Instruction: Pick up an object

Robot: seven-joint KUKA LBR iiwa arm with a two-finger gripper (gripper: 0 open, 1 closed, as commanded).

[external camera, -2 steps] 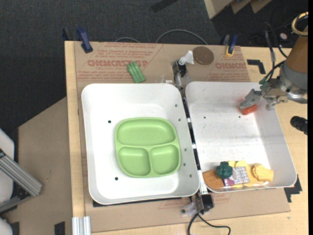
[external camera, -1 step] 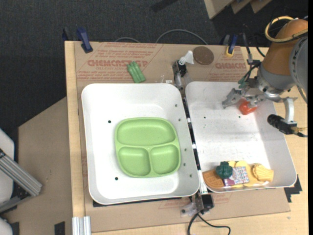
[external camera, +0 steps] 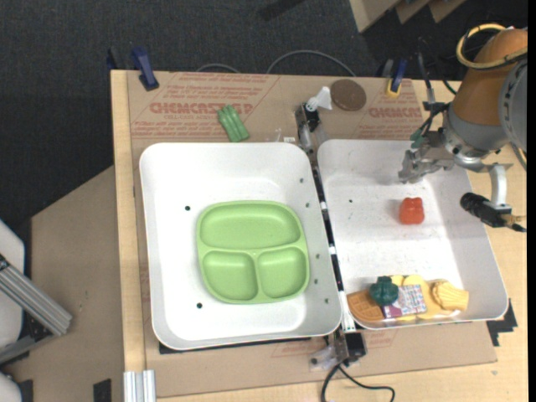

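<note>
Far to the pincer's left, near the tabletop (external camera: 126, 224) edge: a green clip (external camera: 234, 124) lying on the cardboard, outside both bins, likely stray. Left and below the pincer: the left bin (external camera: 167, 174), bearing 1 green divided tray (external camera: 250, 250) with 3 compartments, set flat near the middle, probably as a drop spot. Just left of the pincer, past the seam between the 2 bins: a brown disc (external camera: 347, 95) on the cardboard, beyond the right bin (external camera: 360, 166). Below the pincer, near it but apart: 1 small red object (external camera: 411, 211), alone on the bin floor, so the easiest target to reach. Further below, along the bin's near wall: a heap of toy food (external camera: 409, 298), orange, yellow and dark green pieces touching, likely slid together against the wall. Pincer (external camera: 410, 167) itself: hanging low over the right bin's upper part, pointing down; released or clenched, cannot tell. Nothing seen between its tips. Judged step: approach, pick not yet made.
</note>
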